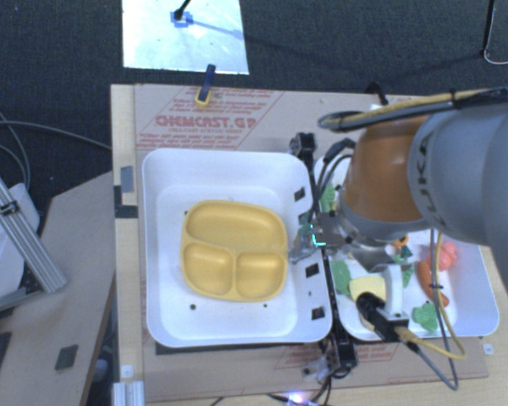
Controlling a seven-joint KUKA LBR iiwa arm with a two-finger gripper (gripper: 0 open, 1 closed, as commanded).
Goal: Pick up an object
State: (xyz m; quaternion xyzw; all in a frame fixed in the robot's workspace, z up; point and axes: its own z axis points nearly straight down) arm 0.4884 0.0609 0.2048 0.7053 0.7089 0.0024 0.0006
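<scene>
Tool (315, 245) sits at the middle right of the frame, low over the wall between the two white bins, under the arm's orange band and grey wrist. How far it stands open I cannot tell, since the wrist and its cables cover most of it, and nothing can be seen held in it.

Camera view: the right bin (483, 311) holds the small things to pick from. A yellow piece (368, 288) and a green piece (341, 273) lie just below and right of the tool, near the bin's left wall. An orange piece (425, 271), a pink piece (446, 256) and another green piece (424, 315) lie farther right. The nearest candidates therefore lie toward the lower right from the tool, a short reach away. The left bin (165, 227) carries a yellow divided tray (234, 249), left of the tool, its long axis running roughly left to right.

Much of the right bin's upper part is hidden by the arm, so more pieces may lie there. The small pieces' shapes are hard to make out.
</scene>
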